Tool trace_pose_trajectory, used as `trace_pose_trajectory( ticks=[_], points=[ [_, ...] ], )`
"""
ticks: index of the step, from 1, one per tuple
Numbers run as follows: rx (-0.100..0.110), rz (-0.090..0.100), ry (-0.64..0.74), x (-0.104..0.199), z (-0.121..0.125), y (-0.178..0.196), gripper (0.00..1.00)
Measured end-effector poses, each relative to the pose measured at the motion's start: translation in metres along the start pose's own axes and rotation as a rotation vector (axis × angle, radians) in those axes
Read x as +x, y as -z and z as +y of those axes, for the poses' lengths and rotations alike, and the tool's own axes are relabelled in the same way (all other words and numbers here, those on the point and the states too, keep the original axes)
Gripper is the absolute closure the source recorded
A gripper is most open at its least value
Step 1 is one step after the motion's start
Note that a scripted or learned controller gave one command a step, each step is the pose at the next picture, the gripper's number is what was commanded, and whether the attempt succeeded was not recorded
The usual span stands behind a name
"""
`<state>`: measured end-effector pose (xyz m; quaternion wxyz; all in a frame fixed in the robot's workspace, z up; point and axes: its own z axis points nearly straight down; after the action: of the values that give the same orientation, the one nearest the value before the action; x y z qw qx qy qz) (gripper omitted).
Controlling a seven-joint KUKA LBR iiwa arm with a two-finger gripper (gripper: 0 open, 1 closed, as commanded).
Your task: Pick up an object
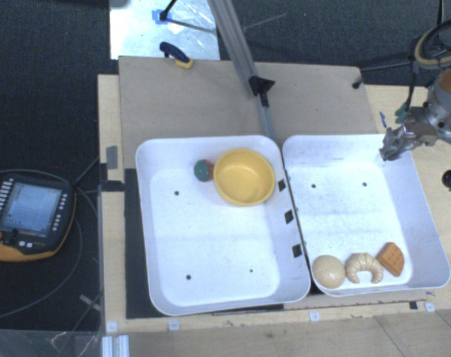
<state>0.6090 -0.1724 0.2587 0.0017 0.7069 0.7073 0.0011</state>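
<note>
My gripper (391,147) hangs over the far right corner of the right bin (359,199), and I see nothing between its fingers. Along that bin's near edge lie a round beige bun (329,271), a croissant (365,266) and a small brown waffle (391,258). In the left bin (203,251), a yellow bowl (244,176) sits near the far edge. A small green and red ball (203,170) rests right beside the bowl on its left. All of these lie well away from the gripper.
A metal pole (237,39) slants across the board behind the bins, ending in a black clamp (260,86). A teach pendant (28,214) lies on the floor at the left. Cables (434,47) hang near the arm at the upper right.
</note>
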Motion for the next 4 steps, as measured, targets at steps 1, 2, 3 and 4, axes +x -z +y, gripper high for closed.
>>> trace_pose_trajectory(
  ticks=[1, 2, 3, 4],
  points=[
    [0.004, 0.002, 0.003, 0.044, -0.011, -0.011, 1.0],
    [0.004, 0.002, 0.004, 0.093, -0.039, -0.018, 1.0],
    [0.003, 0.002, 0.004, 0.147, -0.057, -0.012, 1.0],
    [0.004, 0.002, 0.003, 0.188, -0.079, -0.02, 1.0]
  ],
)
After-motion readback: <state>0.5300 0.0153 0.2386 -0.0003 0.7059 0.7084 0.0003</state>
